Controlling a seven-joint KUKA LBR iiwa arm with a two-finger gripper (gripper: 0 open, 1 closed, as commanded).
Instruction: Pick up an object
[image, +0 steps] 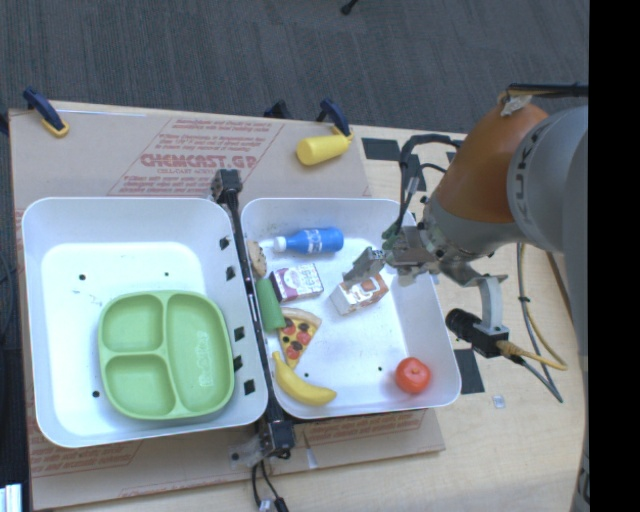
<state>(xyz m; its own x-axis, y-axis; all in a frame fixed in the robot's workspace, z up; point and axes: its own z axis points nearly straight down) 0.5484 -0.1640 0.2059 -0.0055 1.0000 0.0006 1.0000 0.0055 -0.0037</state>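
The gripper (362, 268) hangs in the right bin (425, 350) with its fingers spread apart and holding nothing, directly over the small brown carton (360, 294), which lies tilted just below its fingertips.

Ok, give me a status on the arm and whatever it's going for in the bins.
Gripper low in right bin, at the small brown carton. No visible hold. Blue bottle and maroon box close alongside.

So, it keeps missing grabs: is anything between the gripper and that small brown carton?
Nothing visible does. The gripper hangs right over the small brown carton in the right bin, with the blue bottle off to the side.
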